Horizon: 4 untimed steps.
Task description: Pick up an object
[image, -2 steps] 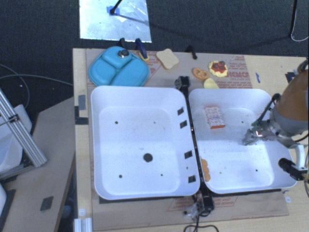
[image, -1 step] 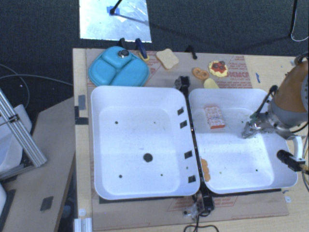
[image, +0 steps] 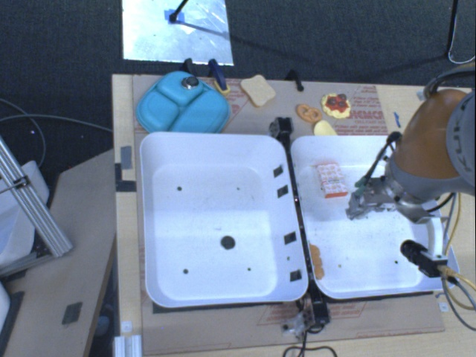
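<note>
A small white and red packet [image: 331, 179] lies in the right bin [image: 349, 282], in its upper left part. A tan biscuit-like piece [image: 316, 260] sits against that bin's left wall, lower down. My gripper [image: 360, 205] hangs over the middle of the right bin, just right of and below the packet, apart from it. Nothing shows between its fingers. The grey arm with the orange band [image: 435, 136] reaches in from the right.
The left bin [image: 186, 285] has a dark round spot [image: 227, 242] on its floor. Behind the bins lie a blue divided plate [image: 183, 104], a toast slice [image: 258, 90], a pretzel [image: 308, 113], a red-topped pastry [image: 336, 105] and a yellow piece [image: 324, 129].
</note>
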Each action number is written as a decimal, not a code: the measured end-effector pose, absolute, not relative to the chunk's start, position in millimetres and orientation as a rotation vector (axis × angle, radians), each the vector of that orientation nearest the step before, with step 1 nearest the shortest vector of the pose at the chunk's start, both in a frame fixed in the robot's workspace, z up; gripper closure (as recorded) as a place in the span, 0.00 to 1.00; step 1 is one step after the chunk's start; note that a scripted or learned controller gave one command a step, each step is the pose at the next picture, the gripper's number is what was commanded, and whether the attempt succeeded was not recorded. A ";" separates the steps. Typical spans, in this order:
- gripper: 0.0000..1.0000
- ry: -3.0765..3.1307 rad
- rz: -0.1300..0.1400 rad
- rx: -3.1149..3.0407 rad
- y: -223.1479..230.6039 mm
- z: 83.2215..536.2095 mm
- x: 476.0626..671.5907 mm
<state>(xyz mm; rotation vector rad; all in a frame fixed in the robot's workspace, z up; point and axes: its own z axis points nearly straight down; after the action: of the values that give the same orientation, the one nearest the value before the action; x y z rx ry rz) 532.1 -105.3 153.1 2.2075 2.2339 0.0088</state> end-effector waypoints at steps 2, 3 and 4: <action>1.00 2.229 0.007 2.211 4.4 235.4 495.6; 1.00 2.230 0.013 2.207 54.9 290.5 487.7; 1.00 2.224 0.021 2.207 74.8 403.4 487.9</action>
<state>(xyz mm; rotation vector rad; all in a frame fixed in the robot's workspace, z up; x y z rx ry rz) 487.9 74.8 403.4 2.2068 2.2244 0.0213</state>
